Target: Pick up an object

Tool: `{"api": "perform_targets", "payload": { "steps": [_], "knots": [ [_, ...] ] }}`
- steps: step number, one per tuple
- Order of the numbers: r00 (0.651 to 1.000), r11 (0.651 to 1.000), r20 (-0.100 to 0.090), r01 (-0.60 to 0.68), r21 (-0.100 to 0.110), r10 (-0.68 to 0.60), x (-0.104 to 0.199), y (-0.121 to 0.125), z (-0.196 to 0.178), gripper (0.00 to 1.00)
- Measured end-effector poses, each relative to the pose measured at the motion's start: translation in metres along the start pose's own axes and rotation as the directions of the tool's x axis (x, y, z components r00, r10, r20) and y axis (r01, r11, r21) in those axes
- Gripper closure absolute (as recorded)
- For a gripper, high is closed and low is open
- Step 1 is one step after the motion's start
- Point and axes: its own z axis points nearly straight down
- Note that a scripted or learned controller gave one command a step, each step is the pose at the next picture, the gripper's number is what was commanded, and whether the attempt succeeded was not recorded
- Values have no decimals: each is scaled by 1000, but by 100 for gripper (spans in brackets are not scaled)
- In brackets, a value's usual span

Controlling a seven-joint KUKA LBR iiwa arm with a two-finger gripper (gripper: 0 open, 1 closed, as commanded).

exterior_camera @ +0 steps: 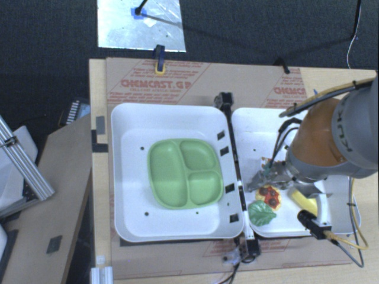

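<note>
White plastic makes up both shallow bins on the table, which is covered by a sheet of printed cardboard. The left bin holds a light green divided plate with three compartments, lying flat near its middle. The right bin lies just beside it, the two meeting along a dark strip with clips.

Over the right bin the grey arm with its orange band reaches in from the right. Its end effector points down and left into the near part of that bin; how far it is open cannot be told, and nothing can be seen gripped in it.

Just near of the end effector lies a small red and yellow toy. A green leafy toy lies at the near left corner of the right bin, touching the red one. A yellow banana-like piece lies to the right of them, partly under the arm.

On the dark floor beyond the table lies a shiny metal sheet.
</note>
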Motion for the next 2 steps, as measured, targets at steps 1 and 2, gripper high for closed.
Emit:
{"api": "perform_targets", "payload": {
  "steps": [1,2],
  "knots": [
    [1000,1000,1,-1,-4,1,0,1,-12,100],
    [1000,1000,2,-2,-7,2,-4,-7,-61,100]
  ]
}}
